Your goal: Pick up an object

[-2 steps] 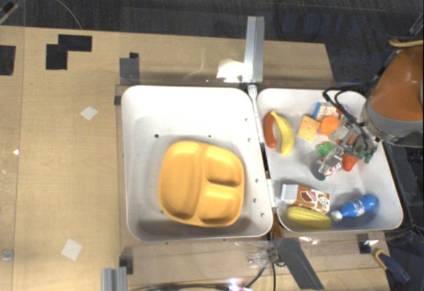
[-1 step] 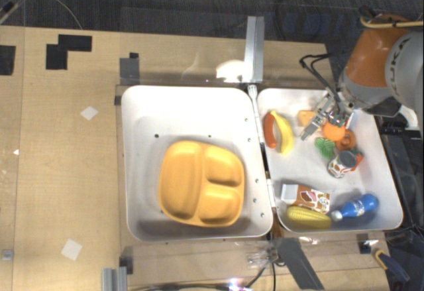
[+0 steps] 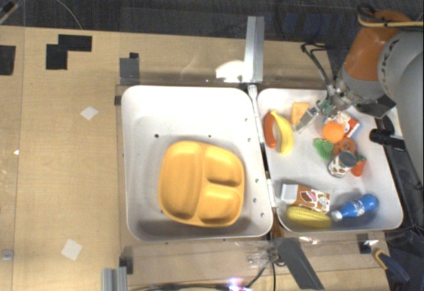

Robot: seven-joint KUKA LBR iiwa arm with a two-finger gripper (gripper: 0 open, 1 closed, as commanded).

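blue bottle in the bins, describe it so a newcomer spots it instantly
Take the right bin, the crowded one, and go to its near right corner. The blue bottle lies on its side there, just right of the corn cob; nothing else in that bin is blue.

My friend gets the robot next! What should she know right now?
Gripper: low in the right white bin, at its far side, between the yellow wedge and the orange ball; nothing seen held.
Right bin also has a yellow banana, a blue bottle and a yellow corn cob.
Left white bin: a yellow divided tray.
Done: nothing lifted.
Left: grab one toy and raise it.
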